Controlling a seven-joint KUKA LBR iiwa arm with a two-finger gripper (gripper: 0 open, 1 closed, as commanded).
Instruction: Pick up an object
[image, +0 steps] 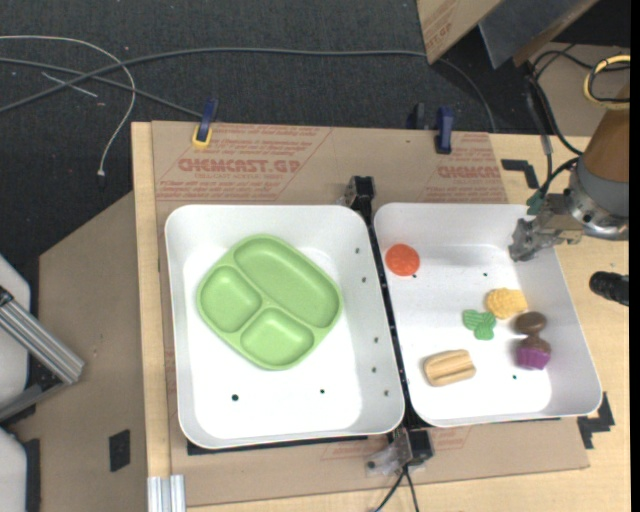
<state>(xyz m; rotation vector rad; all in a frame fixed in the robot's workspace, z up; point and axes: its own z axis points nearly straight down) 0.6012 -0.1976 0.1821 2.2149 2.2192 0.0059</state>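
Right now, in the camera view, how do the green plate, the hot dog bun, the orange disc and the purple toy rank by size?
Largest to smallest:
1. green plate
2. hot dog bun
3. orange disc and purple toy: they look alike, so no ranking.

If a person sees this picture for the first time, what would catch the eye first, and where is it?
Probably the green plate, large and divided in three, lying in the left bin. Next, the small toy foods scattered in the right bin: an orange disc near its upper left and a hot dog lower down. The gripper sits at that bin's upper right corner.
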